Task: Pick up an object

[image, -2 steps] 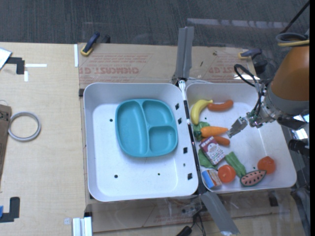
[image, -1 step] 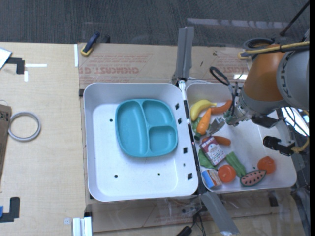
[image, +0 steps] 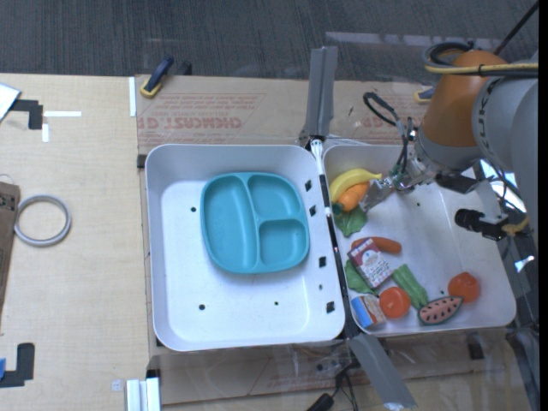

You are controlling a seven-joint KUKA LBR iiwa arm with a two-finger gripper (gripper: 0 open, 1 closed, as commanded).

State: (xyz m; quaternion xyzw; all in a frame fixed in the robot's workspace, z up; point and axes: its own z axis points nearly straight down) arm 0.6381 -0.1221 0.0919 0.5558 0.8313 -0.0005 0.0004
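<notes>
1. My hand (image: 377, 190) reaches into the right shallow white bin (image: 479, 319) from the right, low over its upper-left corner.
2. I cannot tell whether my hand is open or closed; the view is too small and cluttered there.
3. My hand sits right beside a yellow plastic banana (image: 353, 179) and an orange rounded toy piece (image: 350, 196), with a green leafy toy (image: 349, 222) just below them.
4. Lower in the same bin lie a red sausage-shaped toy (image: 383, 246), a red-and-white printed small carton (image: 372, 266), a green toy vegetable (image: 410, 284), 2 round red-orange toys (image: 395, 302) (image: 463, 286), a watermelon slice toy (image: 438, 310) and a small blue-topped container (image: 366, 312).
5. The left shallow white bin (image: 171, 315) holds a teal plastic divided plate (image: 253, 221) with 3 compartments.
6. On the pale wooden surface (image: 77, 298), well to the left, lies a grey roll of tape (image: 37, 219).
</notes>
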